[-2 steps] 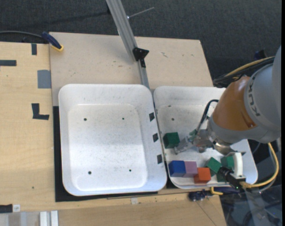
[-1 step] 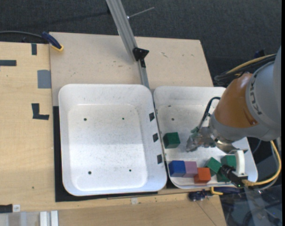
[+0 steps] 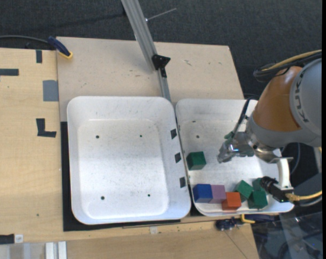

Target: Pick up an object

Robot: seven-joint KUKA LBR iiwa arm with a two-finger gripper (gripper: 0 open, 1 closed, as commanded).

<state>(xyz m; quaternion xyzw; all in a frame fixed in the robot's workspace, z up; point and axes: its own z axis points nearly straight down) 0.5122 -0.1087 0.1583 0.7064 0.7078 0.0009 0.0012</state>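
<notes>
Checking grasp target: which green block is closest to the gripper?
The lone green block in the middle of the right bin, just left of the gripper. The other two green blocks sit clustered with the orange block at the bin's near edge.

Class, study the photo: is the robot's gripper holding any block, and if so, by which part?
Nothing is held. The gripper hangs over the right bin, apart from the lone green block to its left.

Blocks (image 3: pixel 227 194) lie in the right bin's (image 3: pixel 206 112) near edge.

Two white bins (image 3: pixel 122 104), three green blocks (image 3: pixel 195 159), one blue block (image 3: pixel 202 192), one purple block (image 3: pixel 219 192), one orange block (image 3: pixel 232 200)
</notes>
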